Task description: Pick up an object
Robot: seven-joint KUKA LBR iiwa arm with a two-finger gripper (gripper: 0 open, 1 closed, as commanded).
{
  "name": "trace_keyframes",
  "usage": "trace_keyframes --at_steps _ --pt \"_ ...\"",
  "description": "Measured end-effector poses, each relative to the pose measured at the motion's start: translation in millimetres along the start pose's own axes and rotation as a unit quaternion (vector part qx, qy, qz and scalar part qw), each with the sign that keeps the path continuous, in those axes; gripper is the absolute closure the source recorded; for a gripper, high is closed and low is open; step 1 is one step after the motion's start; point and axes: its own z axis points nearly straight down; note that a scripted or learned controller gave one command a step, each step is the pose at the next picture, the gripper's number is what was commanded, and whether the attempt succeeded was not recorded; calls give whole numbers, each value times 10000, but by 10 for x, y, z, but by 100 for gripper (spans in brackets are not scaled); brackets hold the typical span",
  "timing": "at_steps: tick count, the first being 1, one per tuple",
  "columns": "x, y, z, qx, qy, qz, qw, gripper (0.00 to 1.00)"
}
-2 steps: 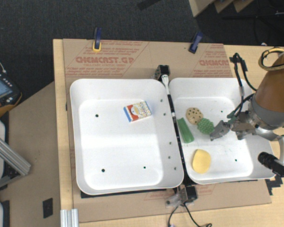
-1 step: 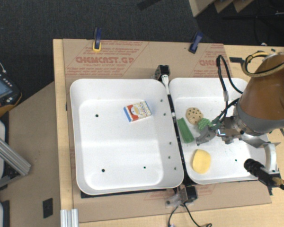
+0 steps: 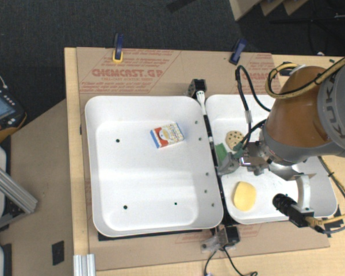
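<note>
In the right bin (image 3: 328, 203) lie a yellow oval object (image 3: 245, 195), a round tan cookie with dark chips (image 3: 234, 137) and a small green object (image 3: 220, 152) by the left wall. My gripper (image 3: 231, 161) hangs low over that bin, just below the green object and above the yellow one. The orange-banded wrist covers much of the bin. A small red, white and blue box (image 3: 167, 135) lies in the left bin (image 3: 103, 171).
A black divider rail (image 3: 209, 137) runs between the two bins. Cables (image 3: 244, 91) loop over the right bin's back edge. Two blue clamps (image 3: 118, 48) hold the cardboard base at the rear.
</note>
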Motion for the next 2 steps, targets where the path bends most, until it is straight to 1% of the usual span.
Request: trace_keyframes --at_steps 1,2 --pt "-808 10 191 5 -24 68 10000 0" --pt "-671 -24 913 31 -2 31 10000 0"
